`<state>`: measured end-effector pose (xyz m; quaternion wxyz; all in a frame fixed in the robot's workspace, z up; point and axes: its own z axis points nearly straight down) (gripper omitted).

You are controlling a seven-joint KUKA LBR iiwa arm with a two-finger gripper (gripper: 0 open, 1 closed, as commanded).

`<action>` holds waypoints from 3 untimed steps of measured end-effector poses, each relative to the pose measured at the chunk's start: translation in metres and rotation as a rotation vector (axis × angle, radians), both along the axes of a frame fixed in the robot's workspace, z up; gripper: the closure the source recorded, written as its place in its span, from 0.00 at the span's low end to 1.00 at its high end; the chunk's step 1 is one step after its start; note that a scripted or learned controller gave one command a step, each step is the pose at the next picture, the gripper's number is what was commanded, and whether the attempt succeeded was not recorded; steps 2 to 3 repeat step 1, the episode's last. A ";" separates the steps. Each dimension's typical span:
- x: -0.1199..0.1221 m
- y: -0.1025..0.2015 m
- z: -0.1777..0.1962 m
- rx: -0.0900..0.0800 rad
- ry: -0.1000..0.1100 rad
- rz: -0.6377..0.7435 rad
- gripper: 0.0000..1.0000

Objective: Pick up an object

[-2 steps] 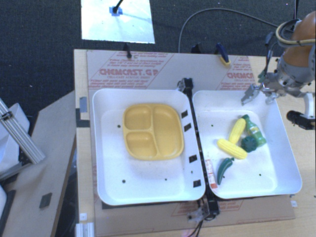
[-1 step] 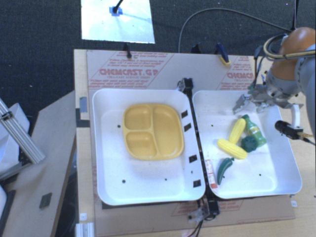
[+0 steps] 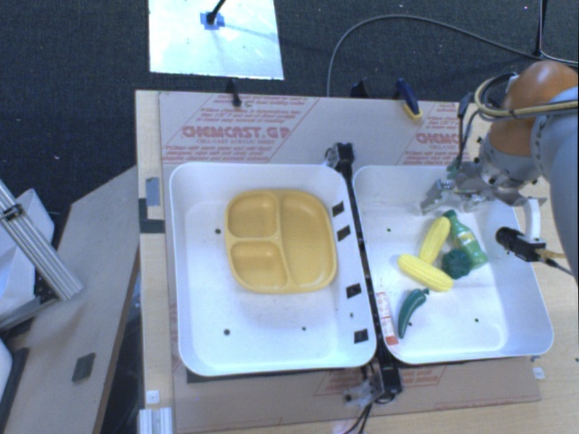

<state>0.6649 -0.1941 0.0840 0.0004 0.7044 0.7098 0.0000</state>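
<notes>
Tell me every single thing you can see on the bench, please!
Bins: two, white, side by side on the bench.
Divided plate: one, yellow, in the left bin.
Corn cobs: two, yellow, in the right bin, near its middle.
Bottle: one, green, in the right bin beside the upper corn cob.
Broccoli-like toy: one, dark green, just below the bottle.
Pepper-like toy: one, dark green, in the right bin near the lower left.
Clamp: one, blue and yellow, at the bench's back edge.
Gripper: one, grey, over the right bin's upper part, above the bottle.
</notes>
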 end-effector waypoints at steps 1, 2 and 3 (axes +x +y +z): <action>0.002 0.000 0.013 -0.002 -0.006 0.002 1.00; 0.002 0.000 0.013 -0.002 -0.006 0.002 1.00; 0.002 0.000 0.013 -0.002 -0.006 0.002 1.00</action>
